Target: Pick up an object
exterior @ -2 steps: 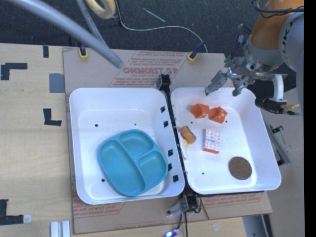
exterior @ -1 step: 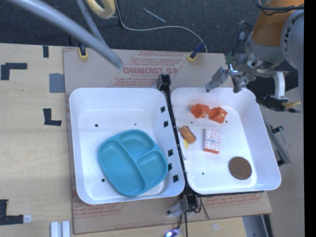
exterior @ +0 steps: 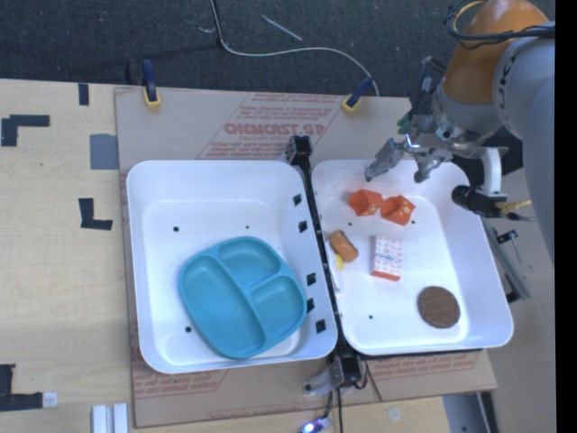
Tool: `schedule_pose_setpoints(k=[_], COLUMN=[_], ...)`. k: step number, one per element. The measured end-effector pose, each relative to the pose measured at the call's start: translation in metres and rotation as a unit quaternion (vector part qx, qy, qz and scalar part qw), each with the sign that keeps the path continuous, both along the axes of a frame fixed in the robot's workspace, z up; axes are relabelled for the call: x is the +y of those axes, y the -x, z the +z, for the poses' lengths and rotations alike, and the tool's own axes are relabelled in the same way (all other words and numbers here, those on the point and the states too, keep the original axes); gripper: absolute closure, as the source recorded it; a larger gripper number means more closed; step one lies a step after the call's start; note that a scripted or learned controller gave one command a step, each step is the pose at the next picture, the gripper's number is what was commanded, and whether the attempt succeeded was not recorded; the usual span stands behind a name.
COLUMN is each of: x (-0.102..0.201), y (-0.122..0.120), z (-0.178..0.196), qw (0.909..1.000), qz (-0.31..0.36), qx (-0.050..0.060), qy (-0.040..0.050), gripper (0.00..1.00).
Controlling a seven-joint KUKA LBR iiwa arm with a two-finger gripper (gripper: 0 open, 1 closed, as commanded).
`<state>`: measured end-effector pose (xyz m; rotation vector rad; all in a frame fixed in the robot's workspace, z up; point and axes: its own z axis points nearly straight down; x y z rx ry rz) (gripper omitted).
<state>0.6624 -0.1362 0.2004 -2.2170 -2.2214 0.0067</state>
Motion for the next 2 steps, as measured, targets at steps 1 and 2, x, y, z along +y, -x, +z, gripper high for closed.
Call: schedule_pose_setpoints(k=[1, 2], x=[-0.006, -0.005], y=[-0.002, -0.003], z=[-0.061, -0.113], qw=[1.0000, 1.0000], qz=[-0.001, 0.001], qx=[0.001, -0.003], qy=[-0.0001, 0.0003], gripper=[0.00, 0.00])
